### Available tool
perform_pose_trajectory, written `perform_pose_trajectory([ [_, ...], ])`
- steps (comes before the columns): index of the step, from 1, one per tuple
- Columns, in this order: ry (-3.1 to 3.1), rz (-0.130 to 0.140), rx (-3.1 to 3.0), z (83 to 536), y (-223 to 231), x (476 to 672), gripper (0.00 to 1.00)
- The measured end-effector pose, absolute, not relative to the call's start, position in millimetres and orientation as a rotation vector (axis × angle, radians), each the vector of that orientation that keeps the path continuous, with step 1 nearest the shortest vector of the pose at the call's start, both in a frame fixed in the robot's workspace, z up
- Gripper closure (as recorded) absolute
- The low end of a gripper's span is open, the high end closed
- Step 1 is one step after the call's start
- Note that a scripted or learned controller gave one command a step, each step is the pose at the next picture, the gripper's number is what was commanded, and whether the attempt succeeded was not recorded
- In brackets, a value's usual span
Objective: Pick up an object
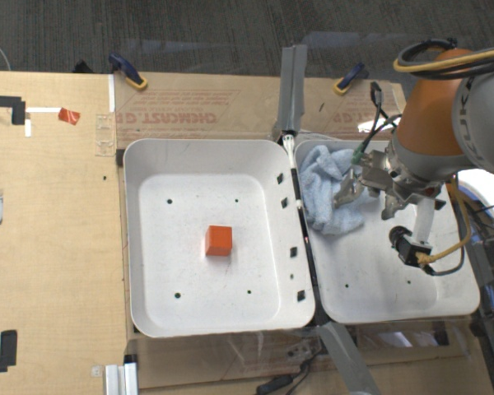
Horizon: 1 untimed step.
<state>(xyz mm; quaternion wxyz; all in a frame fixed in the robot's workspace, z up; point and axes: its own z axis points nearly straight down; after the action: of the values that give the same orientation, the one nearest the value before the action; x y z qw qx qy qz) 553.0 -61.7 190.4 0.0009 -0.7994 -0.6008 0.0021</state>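
Observation:
An orange cube (219,241) lies near the middle of the left bin (148,220). A crumpled light blue cloth (325,189) is bunched in the far left corner of the right bin (445,290). My gripper (367,200) hangs over the right bin beside the cloth's right edge, open. Its left finger (346,190) is at the cloth's edge and its right finger (390,206) is over bare bin floor. No object is between them.
A metal divider (293,97) runs between the two bins. Cables and a black connector (405,249) dangle from the wrist over the right bin floor. Blue and yellow clamps (127,70) grip the cardboard at the back. The wooden bench (41,220) stretches out to the left.

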Motion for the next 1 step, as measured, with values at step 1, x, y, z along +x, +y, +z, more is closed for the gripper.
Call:
perform_pose_trajectory([
  [1,-2.156,0.004,-2.286,190.7,-51.2,627.9,0.0],
])
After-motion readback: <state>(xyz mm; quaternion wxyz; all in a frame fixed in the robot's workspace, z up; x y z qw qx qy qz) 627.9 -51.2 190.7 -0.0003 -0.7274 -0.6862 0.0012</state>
